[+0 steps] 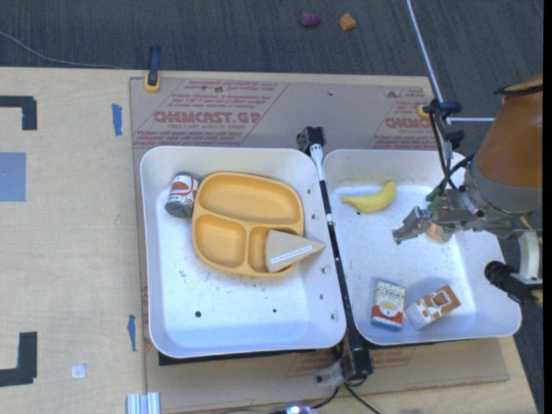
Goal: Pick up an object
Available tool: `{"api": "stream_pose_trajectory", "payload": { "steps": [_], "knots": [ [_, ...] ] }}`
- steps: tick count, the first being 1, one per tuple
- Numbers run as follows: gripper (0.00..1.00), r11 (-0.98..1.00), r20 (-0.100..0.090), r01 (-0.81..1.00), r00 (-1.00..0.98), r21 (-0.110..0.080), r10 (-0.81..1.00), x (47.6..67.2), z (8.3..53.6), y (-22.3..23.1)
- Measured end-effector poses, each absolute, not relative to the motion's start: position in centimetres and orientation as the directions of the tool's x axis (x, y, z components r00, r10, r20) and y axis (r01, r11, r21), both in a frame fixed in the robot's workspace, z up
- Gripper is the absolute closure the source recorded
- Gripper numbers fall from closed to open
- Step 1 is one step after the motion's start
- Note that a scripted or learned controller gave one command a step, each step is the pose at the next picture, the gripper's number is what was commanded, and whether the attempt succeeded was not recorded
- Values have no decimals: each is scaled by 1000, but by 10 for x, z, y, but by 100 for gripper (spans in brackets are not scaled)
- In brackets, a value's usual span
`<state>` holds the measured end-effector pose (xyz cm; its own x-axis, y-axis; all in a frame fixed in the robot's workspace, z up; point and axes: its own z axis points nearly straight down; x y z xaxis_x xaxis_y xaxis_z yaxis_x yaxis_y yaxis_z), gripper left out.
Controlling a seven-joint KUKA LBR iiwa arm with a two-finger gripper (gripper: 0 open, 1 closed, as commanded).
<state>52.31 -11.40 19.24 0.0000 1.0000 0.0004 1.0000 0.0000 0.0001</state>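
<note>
The gripper [416, 228] is hovering over the right bin [509, 322], jaws apart and holding nothing. The banana [372, 198] is lying just beside it toward the bin's far left corner. Judging from this, it should be centring over the banana's middle before descending.

Bench and floor around the bins, as we see them from above

We look down on a pale wooden bench top [60, 257] with black corner marks [21, 112], a blue-grey square [10, 176] at the left edge and small strips of blue tape [116, 119]. A brown sheet with red print [216, 115] lies on it, held at its far corners by two clamps [153, 67]. Beyond the bench we see dark grey carpet [216, 15] with a thin cable [52, 54], and two small bits, one purple [310, 19] and one orange [347, 22]. The light is even.
</note>
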Motion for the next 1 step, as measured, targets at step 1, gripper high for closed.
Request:
{"api": "stream_pose_trajectory", "payload": {
  "steps": [1],
  "knots": [
    [0,0,-1,1000,0,3,1000,530,95,-135]
  ]
}}
